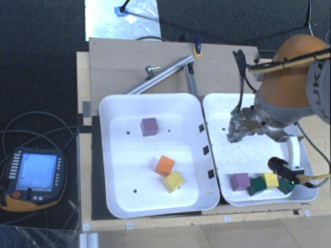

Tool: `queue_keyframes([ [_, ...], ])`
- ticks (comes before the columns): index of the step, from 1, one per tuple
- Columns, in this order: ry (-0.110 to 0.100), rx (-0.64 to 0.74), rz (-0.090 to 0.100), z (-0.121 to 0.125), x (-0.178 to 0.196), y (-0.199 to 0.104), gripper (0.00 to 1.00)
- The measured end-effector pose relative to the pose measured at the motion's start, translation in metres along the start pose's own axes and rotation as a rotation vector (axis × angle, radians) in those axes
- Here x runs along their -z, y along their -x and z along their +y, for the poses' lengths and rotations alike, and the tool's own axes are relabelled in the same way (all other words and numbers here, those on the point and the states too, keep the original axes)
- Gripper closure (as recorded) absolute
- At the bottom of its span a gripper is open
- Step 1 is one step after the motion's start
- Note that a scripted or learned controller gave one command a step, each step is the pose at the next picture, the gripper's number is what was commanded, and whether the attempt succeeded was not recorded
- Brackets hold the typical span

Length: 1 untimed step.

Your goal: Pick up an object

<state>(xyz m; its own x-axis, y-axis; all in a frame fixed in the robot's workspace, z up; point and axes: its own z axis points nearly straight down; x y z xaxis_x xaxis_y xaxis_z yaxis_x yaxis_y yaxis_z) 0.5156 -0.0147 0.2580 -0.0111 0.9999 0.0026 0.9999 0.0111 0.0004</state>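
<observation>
Overhead, gripper low over right bin, finger state cannot be told, purple block near, left bin with orange block.

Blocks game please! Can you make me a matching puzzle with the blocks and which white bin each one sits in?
Things:
1. orange block
2. green block
3. lone purple block

Places:
A. left bin, far end, by itself
B. right bin, near edge, between a purple and a yellow block
C. left bin, touching a yellow block

Pairs: 1-C, 2-B, 3-A
</observation>
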Motion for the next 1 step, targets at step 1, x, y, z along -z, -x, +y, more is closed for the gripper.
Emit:
queue_keyframes([
  [1,-0.001,0.0,0.0,-0.0099,-0.0191,-0.056,1.0],
])
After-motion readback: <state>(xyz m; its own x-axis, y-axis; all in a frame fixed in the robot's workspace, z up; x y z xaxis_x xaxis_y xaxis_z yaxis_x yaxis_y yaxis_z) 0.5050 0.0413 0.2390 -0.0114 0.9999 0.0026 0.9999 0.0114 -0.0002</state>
